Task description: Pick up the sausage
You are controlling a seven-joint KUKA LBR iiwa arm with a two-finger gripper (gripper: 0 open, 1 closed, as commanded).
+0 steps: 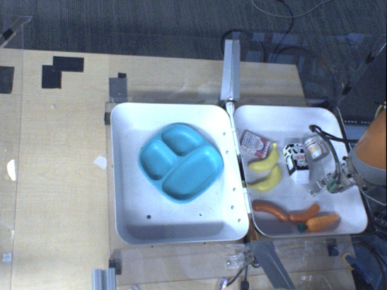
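Note:
The sausage [273,211] is a long red-brown piece lying along the front wall of the right bin [284,115]. Its right end meets an orange carrot [323,223]. My gripper [323,181] hangs over the right part of that bin, up and to the right of the sausage and apart from it. The arm's orange band [373,153] shows at the frame's right edge. Nothing is visibly held.
The right bin also holds two yellow bananas [266,169], a pink packet [254,142], a small black-and-white carton [295,156] and a silvery can [312,147]. The left bin [130,180] holds a blue divided plate [181,162]. A metal post [230,71] stands behind the bins.

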